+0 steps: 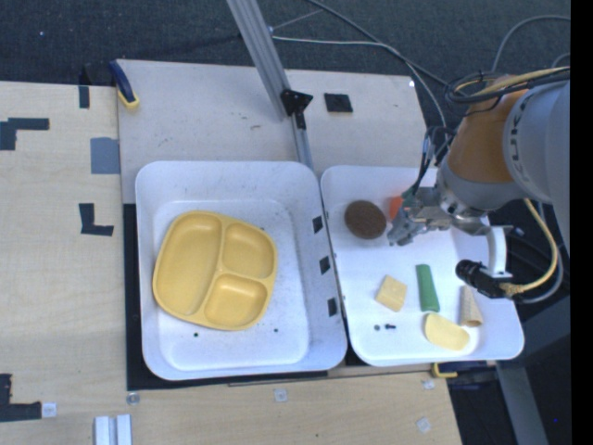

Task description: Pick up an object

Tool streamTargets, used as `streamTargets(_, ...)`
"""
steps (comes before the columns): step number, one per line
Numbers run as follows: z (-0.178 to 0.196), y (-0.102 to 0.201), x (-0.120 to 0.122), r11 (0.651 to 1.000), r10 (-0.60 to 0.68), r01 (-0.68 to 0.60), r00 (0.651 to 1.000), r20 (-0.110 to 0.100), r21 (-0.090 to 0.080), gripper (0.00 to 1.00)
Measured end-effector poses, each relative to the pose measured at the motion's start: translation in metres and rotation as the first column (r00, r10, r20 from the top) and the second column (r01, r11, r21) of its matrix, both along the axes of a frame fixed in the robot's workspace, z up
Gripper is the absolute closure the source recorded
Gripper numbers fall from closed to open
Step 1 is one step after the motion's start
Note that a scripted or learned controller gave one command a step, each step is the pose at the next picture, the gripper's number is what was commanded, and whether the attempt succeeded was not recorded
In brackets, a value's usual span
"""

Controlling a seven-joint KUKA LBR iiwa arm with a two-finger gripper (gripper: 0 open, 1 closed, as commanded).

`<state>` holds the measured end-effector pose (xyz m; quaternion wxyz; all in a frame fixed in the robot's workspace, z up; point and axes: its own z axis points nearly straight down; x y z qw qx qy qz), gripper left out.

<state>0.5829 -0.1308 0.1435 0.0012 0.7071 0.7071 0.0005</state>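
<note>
Nearest, along the 6 o'clock edge of the right bin [366,346], lies a pale yellow wedge [447,333], with a tan cone piece [471,306] just beside it at its 1 o'clock. Next up sit a yellow cube [392,293] and a green stick [426,286], the stick upright in the view and just beside the cube at its 3 o'clock. 2 small dark specks [384,326] lie at the cube's 6 o'clock.

Farther in, a brown disc [365,219] rests at about 11 o'clock in that bin, near its left wall. Just beside the disc at its 3 o'clock hangs the gripper [404,231], low over the bin floor, and a small orange piece [396,206] shows at its 11 o'clock. Whether the pincer is wide, narrow or holding anything I cannot tell; the metal parts blur together there. Above it the arm [500,146] fills the 2 o'clock corner, grey with its orange band.

Over in the left bin [222,176], a yellow tray [215,269] with 3 compartments lies flat, well apart from the gripper. Farthest off, past both bins, a metal pole [262,46] slants across the bench toward 12 o'clock.
</note>
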Motion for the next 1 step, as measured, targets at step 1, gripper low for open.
streamTargets(1,0.0427,0.0000,0.0039,1.000,0.001,-0.001,1.000,0.000,0.000,1.00)
